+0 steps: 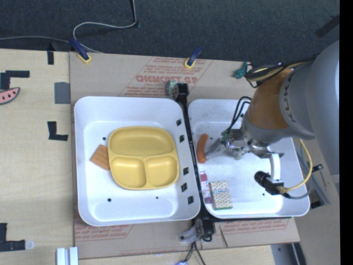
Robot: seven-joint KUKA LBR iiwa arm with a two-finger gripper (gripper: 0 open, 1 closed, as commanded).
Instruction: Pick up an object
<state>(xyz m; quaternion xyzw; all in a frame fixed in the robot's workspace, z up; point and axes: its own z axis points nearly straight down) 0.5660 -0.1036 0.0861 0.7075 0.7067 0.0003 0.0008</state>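
At the near edge of the right bin (287, 206) lies a small printed carton (221, 195), flat on its broad face, its long side running from the near wall toward the far one, and touching its left side is a narrow pink-and-white packet (203, 185) pressed against the divider. The carton looks light and stiff; I'd judge a pinch across its short width would hold, though lying so flat it offers little edge to get under. Further in, close to the divider, sits an orange sausage-shaped toy (202, 148), its long axis running near to far with a slight lean, the far end tipped a little to the right. It seems light and perhaps smooth, so it could roll or slip; closing across its narrow middle looks the safest hold. The gripper (234, 146) hangs just to the right of it, low in the bin, near but not on it, and from here I cannot tell how it is set; nothing shows held. Over in the left bin (88, 148) a yellow divided plate (144, 157) lies flat, with a tan waffle-patterned cracker (100, 157) tucked partly beneath its left rim.
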